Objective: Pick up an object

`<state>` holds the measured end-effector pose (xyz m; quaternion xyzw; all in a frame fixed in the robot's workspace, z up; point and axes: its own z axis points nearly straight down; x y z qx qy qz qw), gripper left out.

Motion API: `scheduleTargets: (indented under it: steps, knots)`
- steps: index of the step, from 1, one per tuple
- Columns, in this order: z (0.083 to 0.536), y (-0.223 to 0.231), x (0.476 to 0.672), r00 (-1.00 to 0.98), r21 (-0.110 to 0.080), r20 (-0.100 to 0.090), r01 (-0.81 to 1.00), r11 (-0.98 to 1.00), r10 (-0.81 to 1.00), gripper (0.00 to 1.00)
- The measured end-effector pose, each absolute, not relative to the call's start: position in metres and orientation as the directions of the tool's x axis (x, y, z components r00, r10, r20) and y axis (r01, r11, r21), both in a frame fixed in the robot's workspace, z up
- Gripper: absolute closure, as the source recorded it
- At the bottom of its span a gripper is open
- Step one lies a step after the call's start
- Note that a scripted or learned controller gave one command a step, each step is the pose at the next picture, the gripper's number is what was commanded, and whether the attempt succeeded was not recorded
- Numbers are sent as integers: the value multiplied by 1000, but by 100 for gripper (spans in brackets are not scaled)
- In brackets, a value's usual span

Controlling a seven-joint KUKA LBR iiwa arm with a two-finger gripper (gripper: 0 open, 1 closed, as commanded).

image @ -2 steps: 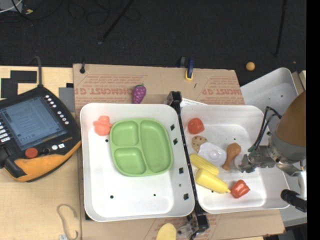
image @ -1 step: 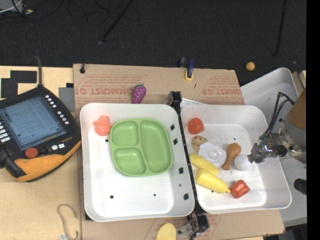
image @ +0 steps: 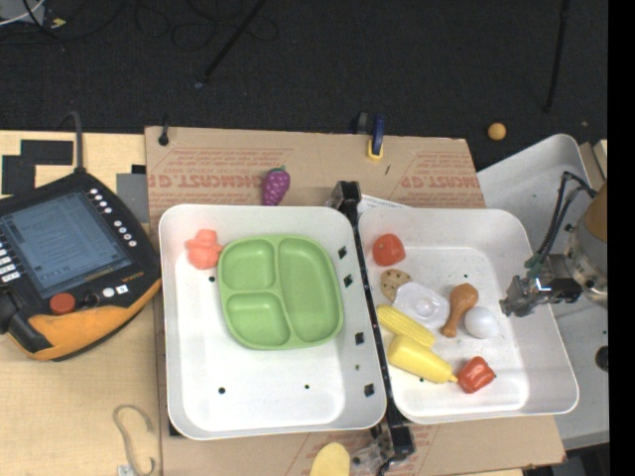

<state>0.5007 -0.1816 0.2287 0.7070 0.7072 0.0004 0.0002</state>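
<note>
The right bin (image: 541,365) holds several toy foods: a red tomato (image: 388,249), a brown cookie (image: 395,284), a white fried egg (image: 425,305), a chicken drumstick (image: 459,307), a white egg (image: 481,322), a corn cob (image: 405,325), a yellow piece (image: 422,362) and a red pepper (image: 475,374). My gripper (image: 523,297) hangs over the right side of this bin, just right of the white egg. Nothing is visible in its grasp.
The left bin (image: 258,395) bears a green divided plate (image: 280,292) and a pink-orange toy (image: 202,250). Purple grapes (image: 275,185) lie on the cardboard behind it. A yellow fruit (image: 330,459) sits at the front edge. A teach pendant (image: 69,256) lies at left.
</note>
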Motion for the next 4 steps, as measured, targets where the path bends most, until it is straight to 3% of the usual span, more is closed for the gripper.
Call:
scheduleTargets:
  steps: [1, 3, 4]
  knots:
    - [220, -129, 511, -4, -2, 3, 1000, 4, 1000, 100]
    - [213, -20, 556, -4, -2, 2, 1000, 4, 1000, 100]
    - [232, 19, 562, -2, -1, 2, 1000, 2, 1000, 100]
